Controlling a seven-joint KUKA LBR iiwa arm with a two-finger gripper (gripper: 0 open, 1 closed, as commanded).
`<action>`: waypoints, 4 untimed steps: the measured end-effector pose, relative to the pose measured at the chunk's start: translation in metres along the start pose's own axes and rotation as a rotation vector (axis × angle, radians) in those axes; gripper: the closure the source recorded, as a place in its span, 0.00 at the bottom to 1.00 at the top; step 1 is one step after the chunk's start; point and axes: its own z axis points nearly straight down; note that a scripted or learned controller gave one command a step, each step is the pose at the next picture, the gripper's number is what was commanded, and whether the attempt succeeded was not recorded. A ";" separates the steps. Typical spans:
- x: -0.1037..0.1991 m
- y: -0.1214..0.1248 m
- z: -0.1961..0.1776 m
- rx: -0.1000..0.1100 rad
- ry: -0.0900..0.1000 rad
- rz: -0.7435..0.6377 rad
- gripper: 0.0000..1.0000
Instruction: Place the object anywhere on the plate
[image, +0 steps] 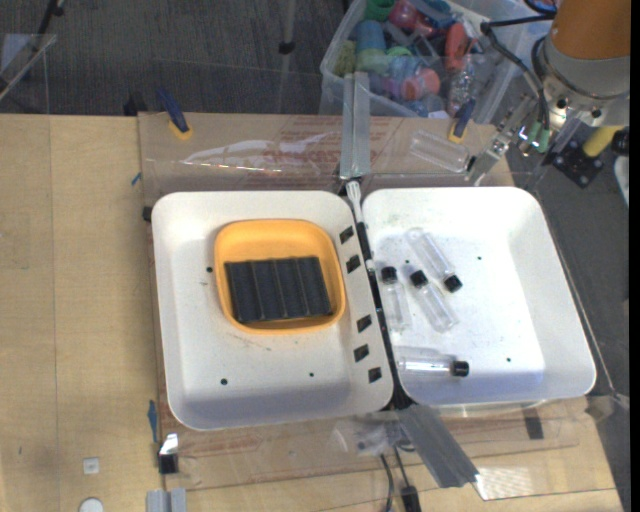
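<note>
- Looking down on the surface (70, 300), I see two white bins side by side.
- In the left bin (190, 380) sits an orange plate (232, 240), and a dark ribbed block (278, 289) lies flat on it, covering most of its middle.
- In the right bin (520, 300) lie clear vials with black caps: a cluster of three (420, 282) near the bin's centre, close to each other, and one vial (432, 367) apart from them, lying on its side near the front edge.
- My arm (590, 40) is at the top right, beyond the right bin's far corner, orange band in view.
- At its gripper (560, 118) I cannot tell whether it is released or clenched; nothing is visible in it.
- Behind the bins stands a clear tub (420, 60) of coloured items.
</note>
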 end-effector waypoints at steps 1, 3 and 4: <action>-0.007 -0.014 -0.033 -0.001 -0.001 -0.167 1.00; -0.041 -0.077 -0.106 -0.001 -0.004 -0.559 1.00; -0.066 -0.102 -0.106 -0.001 -0.005 -0.871 1.00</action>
